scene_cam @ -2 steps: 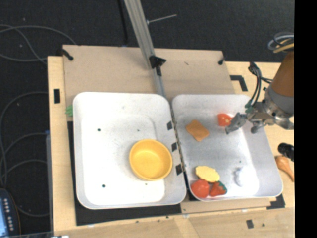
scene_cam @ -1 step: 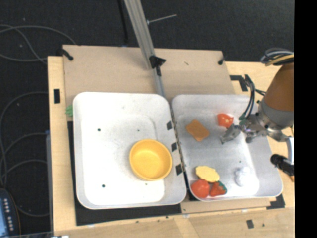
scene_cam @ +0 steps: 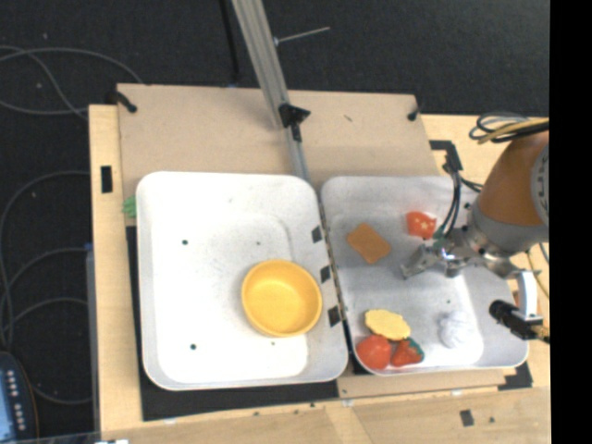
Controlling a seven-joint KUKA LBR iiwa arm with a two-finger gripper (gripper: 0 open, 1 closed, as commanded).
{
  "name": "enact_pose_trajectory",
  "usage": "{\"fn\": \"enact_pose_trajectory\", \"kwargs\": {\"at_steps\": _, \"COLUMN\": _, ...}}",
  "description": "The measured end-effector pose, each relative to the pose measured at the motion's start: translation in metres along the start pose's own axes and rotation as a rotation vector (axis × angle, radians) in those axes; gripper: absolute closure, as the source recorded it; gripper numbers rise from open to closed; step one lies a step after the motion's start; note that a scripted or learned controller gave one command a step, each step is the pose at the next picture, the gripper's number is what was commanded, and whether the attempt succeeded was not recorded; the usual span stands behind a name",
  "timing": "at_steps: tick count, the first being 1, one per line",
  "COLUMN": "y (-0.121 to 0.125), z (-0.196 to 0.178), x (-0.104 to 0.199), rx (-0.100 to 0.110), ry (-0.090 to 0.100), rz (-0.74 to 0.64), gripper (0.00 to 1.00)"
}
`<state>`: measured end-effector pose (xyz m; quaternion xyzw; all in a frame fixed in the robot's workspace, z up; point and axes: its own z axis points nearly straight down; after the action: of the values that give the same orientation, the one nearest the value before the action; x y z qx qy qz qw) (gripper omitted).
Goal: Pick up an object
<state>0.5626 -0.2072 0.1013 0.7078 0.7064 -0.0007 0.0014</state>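
The pick had not yet happened, as far as the view allowed a judgement: every object lay on a bin floor and nothing hung from the arm. The pincer (scene_cam: pixel 418 263) sat low inside the right bin (scene_cam: pixel 370 192), over its middle, reached there from the right by the grey arm with its orange band (scene_cam: pixel 507 192). Whether its fingers were apart or together could not be told, since the dark metal parts blurred into one shape against the white floor. No object was visible in it.

Nearest to the pincer was a small red object (scene_cam: pixel 421 222), perhaps a toy tomato or pepper, just behind it toward the far wall. A flat tan piece like a slice of toast (scene_cam: pixel 368 242) lay just to the pincer's left. Toward the near wall, well apart from it, sat a yellow lumpy toy (scene_cam: pixel 387 323) touching a red strawberry-like toy with a green cap (scene_cam: pixel 390 351). A pale, crumpled white thing (scene_cam: pixel 452 329) rested nearer the arm's side of that wall. Far off to the left, in the other bin (scene_cam: pixel 185 211), stood a yellow bowl (scene_cam: pixel 281 297), upright.

What remained, by my reading, was the whole grasp: settle on one object, close and lift.
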Motion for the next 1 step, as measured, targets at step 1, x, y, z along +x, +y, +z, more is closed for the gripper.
{"fn": "enact_pose_trajectory", "kwargs": {"at_steps": 1, "y": 0.0012, "z": -0.0109, "x": 0.0001, "rx": -0.005, "ry": 0.001, "rz": 0.003, "gripper": 1.0}}
